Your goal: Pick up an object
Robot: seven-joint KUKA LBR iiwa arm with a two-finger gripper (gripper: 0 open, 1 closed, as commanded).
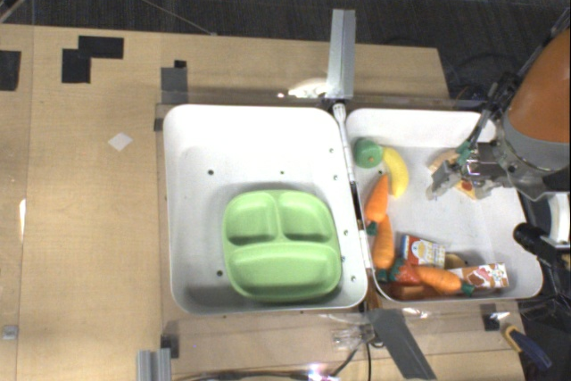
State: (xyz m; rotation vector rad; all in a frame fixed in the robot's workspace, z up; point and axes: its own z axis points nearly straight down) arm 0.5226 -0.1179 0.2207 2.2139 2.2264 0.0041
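The gripper (pixel 451 172) hangs low in the right bin (pixel 500 125); whether anything is held cannot be told. The toy banana (pixel 396 171) nearby looks light, hard and smooth, best pinched across its middle.

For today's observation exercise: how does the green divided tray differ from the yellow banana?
The green divided tray is much larger than the yellow banana. The tray lies in the left bin, the banana in the right bin. The tray is broad and compartmented, the banana slim and curved. Both rest on white bin floors.
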